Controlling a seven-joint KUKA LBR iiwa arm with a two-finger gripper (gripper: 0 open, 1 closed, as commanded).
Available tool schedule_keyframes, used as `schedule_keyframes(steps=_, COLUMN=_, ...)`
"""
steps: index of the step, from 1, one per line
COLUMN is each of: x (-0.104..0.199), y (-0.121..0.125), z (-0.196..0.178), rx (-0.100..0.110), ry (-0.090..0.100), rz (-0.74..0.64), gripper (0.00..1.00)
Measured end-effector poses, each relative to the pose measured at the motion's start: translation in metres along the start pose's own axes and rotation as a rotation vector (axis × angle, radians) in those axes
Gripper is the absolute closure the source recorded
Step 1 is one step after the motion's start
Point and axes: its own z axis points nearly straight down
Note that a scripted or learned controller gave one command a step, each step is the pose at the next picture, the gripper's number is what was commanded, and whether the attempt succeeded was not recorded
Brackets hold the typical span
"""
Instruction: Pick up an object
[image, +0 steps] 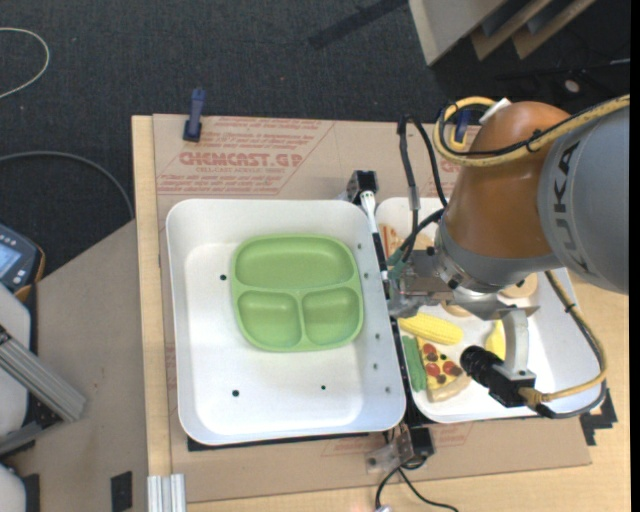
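Arm (560, 190) enters from the right edge — grey casing, with the orange band (505, 170) above the wrist turned toward the camera. The wrist points steeply downward, its bulk sitting right of scene centre. Cables loop over the far side of the orange band and trail along the near right. The gripper (408, 285) projects from beneath the wrist toward the left — it is largely hidden.
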Motion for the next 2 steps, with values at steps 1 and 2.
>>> schedule_keyframes(steps=1, x=0.088, y=0.013, z=-0.036, rx=0.000, ry=0.000, rz=-0.001, gripper=1.00)
schedule_keyframes(steps=2, x=0.002, y=-0.005, z=-0.077, rx=-0.001, ry=-0.004, rz=0.018, gripper=1.00)
